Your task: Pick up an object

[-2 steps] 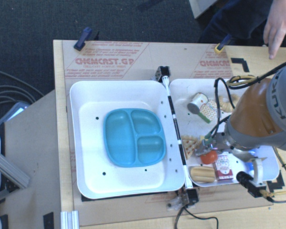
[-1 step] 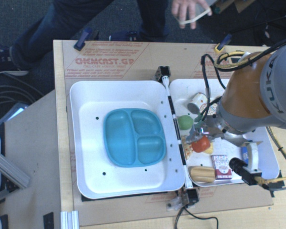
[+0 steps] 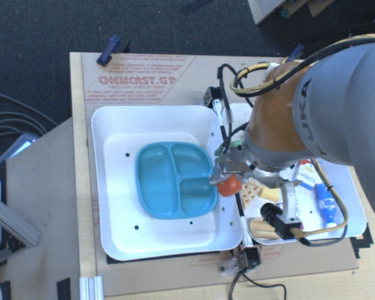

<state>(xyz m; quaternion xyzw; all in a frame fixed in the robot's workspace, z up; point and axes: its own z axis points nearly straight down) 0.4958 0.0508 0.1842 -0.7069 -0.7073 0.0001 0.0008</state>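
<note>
arm (image 3: 300,114) hides most of right bin (image 3: 356,195) | gripper (image 3: 224,179) grip unclear, red-orange object (image 3: 229,185) at fingertips | left bin (image 3: 112,167) open around blue divided plate (image 3: 175,180)

A robotics lab: a cabled grey arm (image 3: 325,99) over white bins (image 3: 112,186) on a cardboard-topped bench (image 3: 137,80), dark carpet (image 3: 44,24) below.

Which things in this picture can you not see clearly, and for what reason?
- Gripper, camera view: the arm's wrist covers it, so finger state is unclear.
- Small red object: partly under the gripper; its kind and whether it is held cannot be told.
- Right bin: the arm covers most of the contents.
</note>
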